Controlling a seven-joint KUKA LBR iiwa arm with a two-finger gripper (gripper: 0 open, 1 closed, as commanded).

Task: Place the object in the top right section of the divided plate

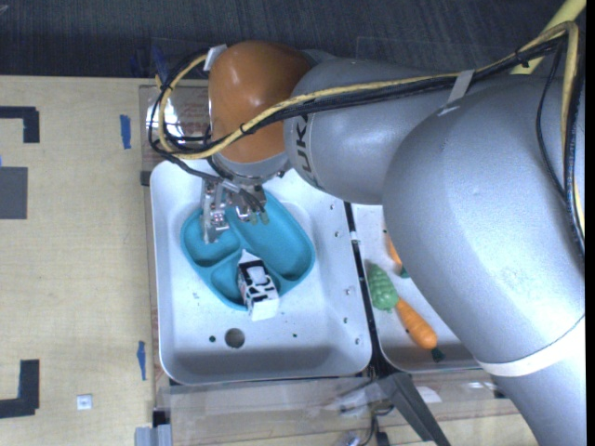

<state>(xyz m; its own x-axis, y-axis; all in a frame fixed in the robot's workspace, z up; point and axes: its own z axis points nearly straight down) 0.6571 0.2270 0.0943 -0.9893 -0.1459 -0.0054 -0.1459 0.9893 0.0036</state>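
The grey arm (pixel 483 193) lies nearest the camera, filling the right of the view and crossing above the right bin (pixel 409 356); its orange band (pixel 251 100) sits over the far edge of the left bin (pixel 186 351). Below the band, the pincer (pixel 232 214) hangs over the teal divided plate (pixel 284 244), its two metal fingers (pixel 216 219) parted, nothing seen between them. The plate rests in the middle of the left bin. A small white block with black markings (pixel 257 286) stands at the plate's near edge, partly on the plate and partly over the bin floor, apart from the pincer. In the right bin, a green toy vegetable (pixel 380 288) lies just beside an orange carrot (pixel 416 323), near the dividing wall. The pale wooden worktop (pixel 74 249) extends left, bearing black marks.
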